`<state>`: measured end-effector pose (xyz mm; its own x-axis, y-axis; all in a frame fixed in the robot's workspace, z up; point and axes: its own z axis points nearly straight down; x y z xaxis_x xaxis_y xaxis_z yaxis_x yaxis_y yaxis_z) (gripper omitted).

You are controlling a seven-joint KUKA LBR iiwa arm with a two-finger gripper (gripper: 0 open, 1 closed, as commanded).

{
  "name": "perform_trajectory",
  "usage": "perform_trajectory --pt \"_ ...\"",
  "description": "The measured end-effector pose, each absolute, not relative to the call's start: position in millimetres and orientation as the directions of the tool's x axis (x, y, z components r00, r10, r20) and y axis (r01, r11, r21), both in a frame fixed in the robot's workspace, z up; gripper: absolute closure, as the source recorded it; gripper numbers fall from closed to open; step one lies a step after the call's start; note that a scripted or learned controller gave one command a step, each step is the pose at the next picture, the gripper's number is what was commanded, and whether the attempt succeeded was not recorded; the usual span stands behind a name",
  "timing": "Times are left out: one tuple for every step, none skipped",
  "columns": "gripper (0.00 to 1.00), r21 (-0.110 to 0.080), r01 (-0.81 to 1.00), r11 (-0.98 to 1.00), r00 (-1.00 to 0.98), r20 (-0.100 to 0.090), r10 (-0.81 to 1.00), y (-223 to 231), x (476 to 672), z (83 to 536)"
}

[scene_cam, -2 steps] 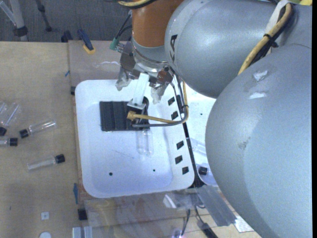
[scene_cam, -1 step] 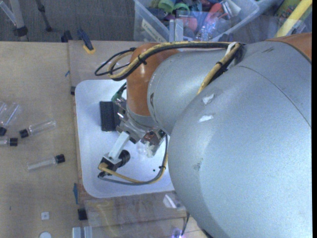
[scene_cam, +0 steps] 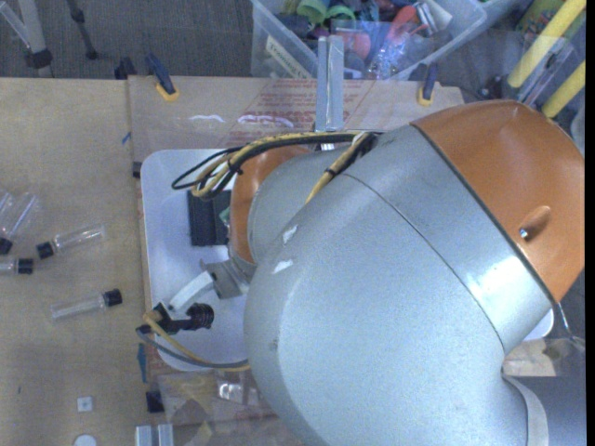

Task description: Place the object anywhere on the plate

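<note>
My grey arm with its orange band (scene_cam: 502, 165) fills the middle and right of the camera view and covers most of the white bin (scene_cam: 163, 249) below it. A dark part of the gripper (scene_cam: 206, 217) pokes out from under the arm's left side, over the bin's left half. A sliver of something green (scene_cam: 225, 214) shows right beside it; I cannot tell what it is. Bare white bin floor shows along the left wall.
Several clear vials with black caps (scene_cam: 65, 242) lie on the wooden bench left of the bin. A clear tub of colourful toys (scene_cam: 372, 12) stands behind the bench. Blue clamps (scene_cam: 164, 82) hold the back board. Yellow tubes (scene_cam: 558, 26) lean at the top right.
</note>
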<state>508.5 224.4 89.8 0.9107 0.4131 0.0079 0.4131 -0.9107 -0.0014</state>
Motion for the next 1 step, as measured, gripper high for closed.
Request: perform_trajectory --pt "0.00 -0.002 0.196 -0.981 0.981 0.002 0.196 223.4 542.3 87.8"
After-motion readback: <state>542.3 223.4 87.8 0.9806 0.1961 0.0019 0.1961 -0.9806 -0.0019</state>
